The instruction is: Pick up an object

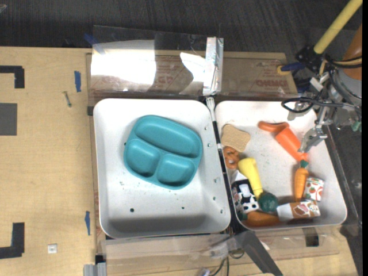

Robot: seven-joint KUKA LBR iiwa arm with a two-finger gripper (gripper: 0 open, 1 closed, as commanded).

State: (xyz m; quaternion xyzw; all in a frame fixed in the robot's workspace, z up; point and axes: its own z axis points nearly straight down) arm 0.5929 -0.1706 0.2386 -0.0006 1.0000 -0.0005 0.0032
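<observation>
We see the gripper over the right bin, beside a glossy orange plastic piece; we cannot tell how its fingers stand. The left bin holds a smooth teal divided tray on the tan cardboard tabletop.

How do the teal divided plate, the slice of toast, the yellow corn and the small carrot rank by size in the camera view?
Largest to smallest, as they look:
1. teal divided plate, by far the largest
2. slice of toast
3. yellow corn and small carrot: too alike to rank
</observation>
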